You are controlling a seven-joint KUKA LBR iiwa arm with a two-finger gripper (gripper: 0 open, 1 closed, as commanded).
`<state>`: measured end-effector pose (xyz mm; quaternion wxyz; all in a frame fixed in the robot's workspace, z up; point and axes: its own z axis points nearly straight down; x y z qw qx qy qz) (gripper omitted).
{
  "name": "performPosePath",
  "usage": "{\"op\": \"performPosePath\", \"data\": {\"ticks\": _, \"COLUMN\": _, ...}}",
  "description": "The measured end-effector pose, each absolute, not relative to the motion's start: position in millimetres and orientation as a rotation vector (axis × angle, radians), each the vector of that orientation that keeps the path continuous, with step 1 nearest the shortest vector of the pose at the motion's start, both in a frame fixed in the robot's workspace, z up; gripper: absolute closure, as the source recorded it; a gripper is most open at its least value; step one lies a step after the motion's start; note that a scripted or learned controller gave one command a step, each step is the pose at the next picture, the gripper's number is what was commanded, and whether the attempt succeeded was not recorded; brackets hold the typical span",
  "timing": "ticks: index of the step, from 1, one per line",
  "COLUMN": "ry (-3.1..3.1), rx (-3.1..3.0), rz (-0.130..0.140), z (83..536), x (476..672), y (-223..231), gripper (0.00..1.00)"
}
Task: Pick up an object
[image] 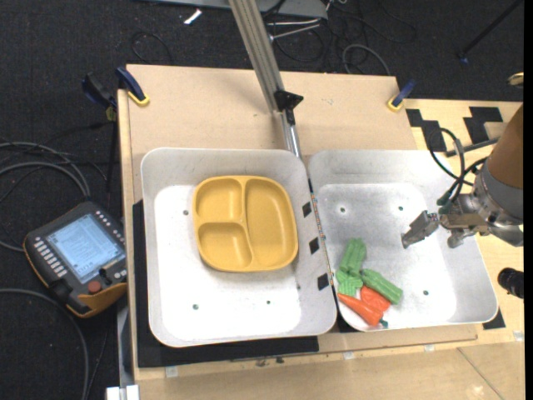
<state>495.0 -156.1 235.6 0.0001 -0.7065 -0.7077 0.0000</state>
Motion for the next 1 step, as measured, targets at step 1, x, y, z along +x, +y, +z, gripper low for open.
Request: {"op": "performPosePath", "data": {"ticks": 1, "ry": -2.222, "rx": -2.221, "rz": 0.000, "z": 235.7, "x": 495.1, "y": -156.2, "gripper": 0.00}}
